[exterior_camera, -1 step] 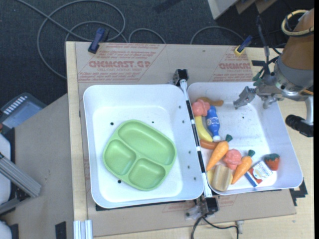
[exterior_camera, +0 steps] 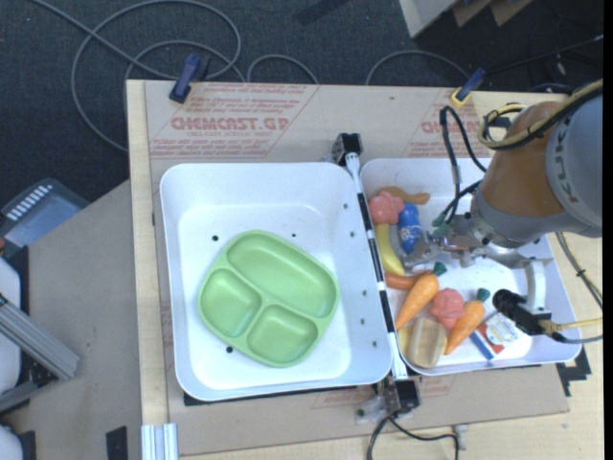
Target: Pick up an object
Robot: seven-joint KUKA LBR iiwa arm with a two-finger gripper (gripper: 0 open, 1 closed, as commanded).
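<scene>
The right bin (exterior_camera: 551,348) holds several toy foods. A pink piece (exterior_camera: 386,206) lies at the back left, with a blue bottle (exterior_camera: 409,226) and a yellow banana (exterior_camera: 388,253) beside it. Toward the front are an orange carrot (exterior_camera: 417,299), a pink lump (exterior_camera: 446,306), a second carrot (exterior_camera: 466,322) and a tan piece (exterior_camera: 427,343). My gripper (exterior_camera: 431,250) is low in this bin, just right of the blue bottle and above the first carrot. The wrist hides what lies under it.
The left bin (exterior_camera: 192,195) holds a green divided plate (exterior_camera: 270,297). A metal clamp strip (exterior_camera: 369,247) runs between the two bins. A small red, white and blue card (exterior_camera: 495,334) lies at the right bin's front. Cables trail behind the bench and along the arm.
</scene>
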